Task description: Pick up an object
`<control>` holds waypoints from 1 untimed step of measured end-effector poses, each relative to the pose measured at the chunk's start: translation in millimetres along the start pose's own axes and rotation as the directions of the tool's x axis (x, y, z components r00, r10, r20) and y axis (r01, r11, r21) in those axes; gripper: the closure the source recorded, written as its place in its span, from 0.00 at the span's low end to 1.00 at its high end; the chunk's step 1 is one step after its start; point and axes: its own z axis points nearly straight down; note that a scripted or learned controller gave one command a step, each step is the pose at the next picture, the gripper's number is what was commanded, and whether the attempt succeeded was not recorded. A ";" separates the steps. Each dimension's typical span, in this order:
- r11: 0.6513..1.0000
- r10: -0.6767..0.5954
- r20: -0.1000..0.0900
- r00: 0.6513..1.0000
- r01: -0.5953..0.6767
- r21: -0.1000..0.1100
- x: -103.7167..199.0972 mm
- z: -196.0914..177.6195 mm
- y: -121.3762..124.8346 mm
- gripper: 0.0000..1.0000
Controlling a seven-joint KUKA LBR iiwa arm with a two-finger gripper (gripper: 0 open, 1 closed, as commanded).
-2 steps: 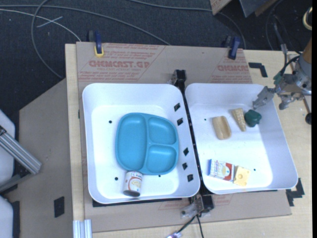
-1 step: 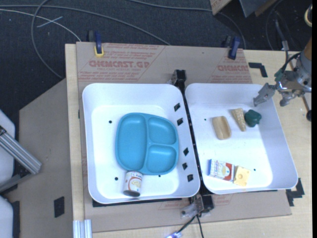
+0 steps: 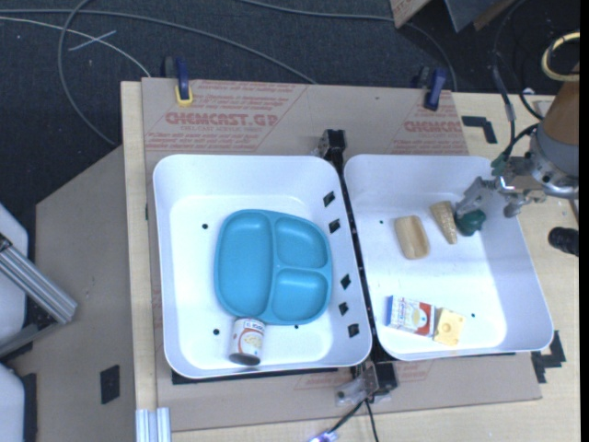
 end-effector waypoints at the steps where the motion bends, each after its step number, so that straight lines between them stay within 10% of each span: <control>1: 1.000 -0.001 0.000 1.000 0.001 0.000 4.4 62.4 1.5 0.00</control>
